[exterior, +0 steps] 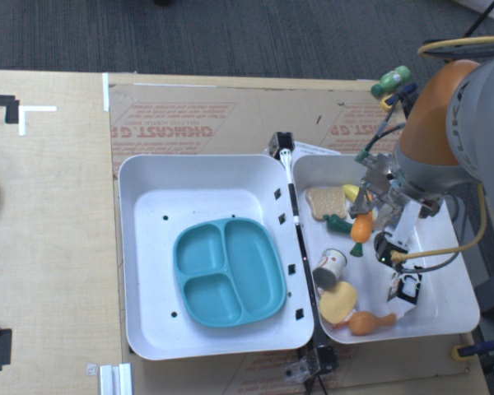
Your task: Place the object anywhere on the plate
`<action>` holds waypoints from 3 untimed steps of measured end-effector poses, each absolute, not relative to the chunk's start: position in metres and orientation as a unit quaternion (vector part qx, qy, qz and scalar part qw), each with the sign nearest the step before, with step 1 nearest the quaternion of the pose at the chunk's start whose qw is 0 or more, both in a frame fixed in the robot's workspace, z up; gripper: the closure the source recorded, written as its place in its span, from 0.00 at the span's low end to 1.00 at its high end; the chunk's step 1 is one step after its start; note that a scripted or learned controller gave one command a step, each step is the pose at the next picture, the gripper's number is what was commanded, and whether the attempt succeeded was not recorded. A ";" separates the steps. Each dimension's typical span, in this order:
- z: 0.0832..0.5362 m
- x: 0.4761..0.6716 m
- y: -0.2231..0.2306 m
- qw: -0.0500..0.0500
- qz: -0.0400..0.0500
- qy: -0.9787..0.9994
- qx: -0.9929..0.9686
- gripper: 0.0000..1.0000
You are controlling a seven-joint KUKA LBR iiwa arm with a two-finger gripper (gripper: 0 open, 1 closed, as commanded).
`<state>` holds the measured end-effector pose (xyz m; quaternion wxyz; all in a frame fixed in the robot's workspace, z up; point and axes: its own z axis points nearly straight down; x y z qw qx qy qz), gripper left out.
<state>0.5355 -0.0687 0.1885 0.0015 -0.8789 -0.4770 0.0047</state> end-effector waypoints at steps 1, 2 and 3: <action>0.219 0.505 0.000 0.001 0.003 -0.446 -0.895 1.00; 0.190 0.503 0.051 0.000 0.004 -0.211 -0.977 1.00; 0.255 0.513 0.133 -0.001 0.001 -0.151 -0.989 1.00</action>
